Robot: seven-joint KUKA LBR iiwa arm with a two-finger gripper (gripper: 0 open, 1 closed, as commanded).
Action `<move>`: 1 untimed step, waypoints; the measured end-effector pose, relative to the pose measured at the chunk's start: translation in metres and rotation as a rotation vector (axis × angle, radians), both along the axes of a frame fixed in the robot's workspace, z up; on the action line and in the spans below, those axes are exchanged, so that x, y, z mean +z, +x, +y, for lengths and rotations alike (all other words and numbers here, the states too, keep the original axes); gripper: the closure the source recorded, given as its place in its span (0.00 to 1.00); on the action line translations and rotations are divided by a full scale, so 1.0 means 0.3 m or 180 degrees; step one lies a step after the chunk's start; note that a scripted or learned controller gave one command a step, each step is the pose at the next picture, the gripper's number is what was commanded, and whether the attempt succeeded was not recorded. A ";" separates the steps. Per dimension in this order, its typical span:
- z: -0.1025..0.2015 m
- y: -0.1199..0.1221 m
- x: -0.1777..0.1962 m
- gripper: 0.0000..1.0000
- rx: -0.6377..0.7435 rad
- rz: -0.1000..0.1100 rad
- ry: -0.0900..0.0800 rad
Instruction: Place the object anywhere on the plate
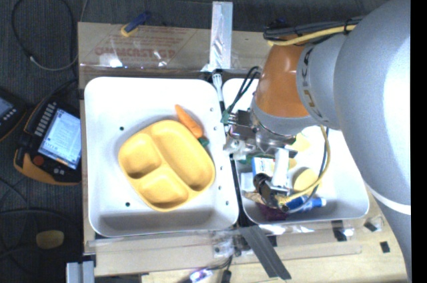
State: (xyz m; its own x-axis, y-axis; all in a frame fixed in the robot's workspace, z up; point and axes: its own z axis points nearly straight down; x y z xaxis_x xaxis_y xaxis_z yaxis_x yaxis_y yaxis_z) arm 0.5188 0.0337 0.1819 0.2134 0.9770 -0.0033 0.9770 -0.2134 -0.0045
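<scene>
Yellow divided plate point(167, 165) lying in left bin point(107, 208), carrot point(189, 120) resting against plate's far rim, tool point(280, 165) hovering over cluttered right bin point(353, 205), spacing of its grip impossible to tell.

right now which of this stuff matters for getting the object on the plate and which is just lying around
For the job:
- plate, yellow, in the left bin
- carrot at the plate's far edge
- gripper over the right bin

Lying about:
- blue pen and other clutter in the right bin
- tablet left of the bench
- blue clip on the cardboard
</scene>
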 end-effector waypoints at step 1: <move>0.049 -0.119 0.000 1.00 0.0778 0.0003 0.0010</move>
